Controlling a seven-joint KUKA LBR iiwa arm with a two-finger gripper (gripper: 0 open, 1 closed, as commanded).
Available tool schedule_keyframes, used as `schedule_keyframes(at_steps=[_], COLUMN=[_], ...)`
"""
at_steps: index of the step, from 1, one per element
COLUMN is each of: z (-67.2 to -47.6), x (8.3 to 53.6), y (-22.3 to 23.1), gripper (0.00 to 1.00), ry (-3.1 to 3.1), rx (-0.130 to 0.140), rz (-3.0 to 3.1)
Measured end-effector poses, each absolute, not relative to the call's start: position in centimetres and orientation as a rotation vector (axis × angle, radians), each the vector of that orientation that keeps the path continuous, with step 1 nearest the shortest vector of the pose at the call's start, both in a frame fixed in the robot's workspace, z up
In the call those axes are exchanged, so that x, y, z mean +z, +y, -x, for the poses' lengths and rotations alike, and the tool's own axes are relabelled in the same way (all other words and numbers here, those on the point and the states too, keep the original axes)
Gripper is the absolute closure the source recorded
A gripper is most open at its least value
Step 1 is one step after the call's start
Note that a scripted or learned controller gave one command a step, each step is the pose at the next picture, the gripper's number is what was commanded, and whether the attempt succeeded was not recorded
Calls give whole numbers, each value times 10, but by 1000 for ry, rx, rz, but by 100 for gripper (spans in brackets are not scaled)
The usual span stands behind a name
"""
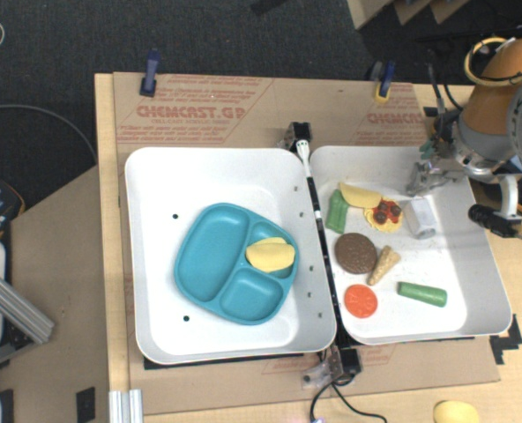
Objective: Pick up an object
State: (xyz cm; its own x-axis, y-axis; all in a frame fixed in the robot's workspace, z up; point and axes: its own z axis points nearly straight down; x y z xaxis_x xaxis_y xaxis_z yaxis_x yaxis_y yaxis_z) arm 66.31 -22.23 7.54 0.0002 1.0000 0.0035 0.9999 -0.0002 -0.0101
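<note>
Camera view: two-finger gripper (422, 180) at right white bin (481, 320) one o'clock, grip state unclear; approach step. Next: descend onto grey rectangular block (420, 217) at six o'clock.

The bench (243, 113) carried a brown cardboard sheet (199, 117). Two shallow white bins lay side by side directly on it: the left bin (155, 324) at 9 o'clock, the right bin (481, 307) at 3 o'clock, rims touching.

Divided tray (210, 263) in left bin (146, 236), toy foods (356, 252) clustered in right bin (481, 263)
</note>
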Motion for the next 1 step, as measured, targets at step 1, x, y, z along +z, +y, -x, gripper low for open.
schedule_keyframes(at_steps=[1], z=[-643], x=[239], y=[-225], gripper=[100], ry=[-2233], rx=[-12], rz=[2235])
